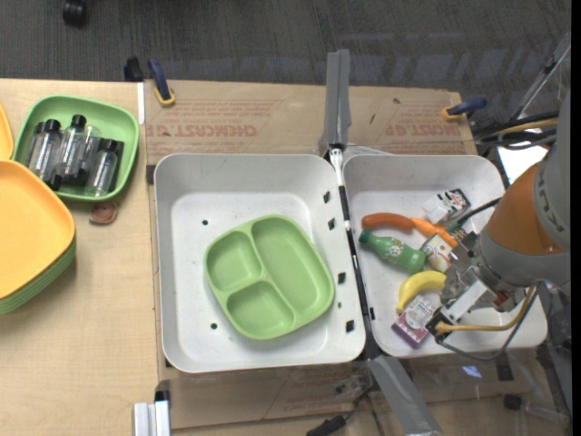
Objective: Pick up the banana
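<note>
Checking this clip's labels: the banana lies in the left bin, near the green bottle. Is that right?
Not quite. The banana lies in the right bin, not the left. The camera view shows it there, near the green bottle.
</note>
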